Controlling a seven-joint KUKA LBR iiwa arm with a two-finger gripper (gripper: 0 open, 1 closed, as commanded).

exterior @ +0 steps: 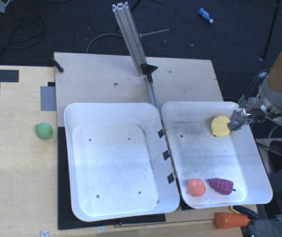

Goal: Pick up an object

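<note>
A slanted overhead view shows two shallow white bins side by side on a pale surface (106,78). The left bin (81,113) sits beside the right bin (259,181), which holds three small things. A yellow lump (220,126) lies near that bin's far right rim. A pinkish-orange lump (196,187) and a purple grape bunch (221,185) lie close together near its front edge, well apart from the yellow one.

The grey arm reaches in from the right, and its gripper (237,120) sits just beside the yellow lump, at its right side, low over the rim. At this size it cannot be told whether the fingers are apart or together, or whether they touch the lump.

The step in hand seems to be closing in on the yellow lump. To do it well, the gripper should centre over the lump rather than stay at its edge, keep clear of the bin wall, descend so the fingers straddle the lump's widest part, then close and lift straight up. A grip on the edge risks pushing it away.

Outside the bins, a green ball (44,131) rests on the wooden area at left, and an orange thing (232,219) lies below the right bin.
</note>
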